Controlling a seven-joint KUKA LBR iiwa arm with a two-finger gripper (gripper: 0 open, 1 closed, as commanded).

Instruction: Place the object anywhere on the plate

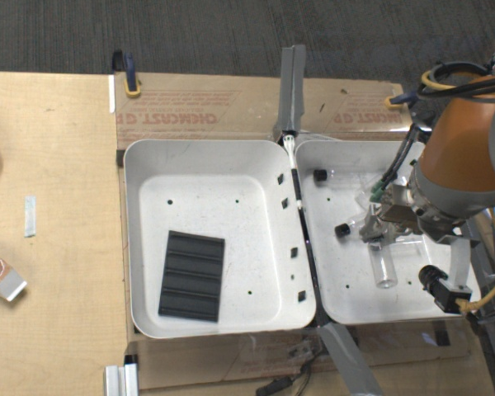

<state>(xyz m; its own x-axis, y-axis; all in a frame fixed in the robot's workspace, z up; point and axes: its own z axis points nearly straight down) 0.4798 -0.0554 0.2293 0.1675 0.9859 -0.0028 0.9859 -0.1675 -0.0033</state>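
Observation:
A black ridged rectangular plate [192,275] lies flat in the left bin [148,172], toward its front left. In the right bin [346,299] sit two small black objects, one [341,231] near the middle-left and another [320,174] further back. My gripper [384,262] hangs low over the right bin's floor, just right of the nearer black object and apart from it. The grey wrist and orange band [462,143] cover the bin's right side.
A metal bar [293,89] runs between the bins at the back. Cables and a black fitting [439,285] crowd the right bin's right edge. On the wooden bench to the left lie a small packet [4,275] and a pale strip [30,217].

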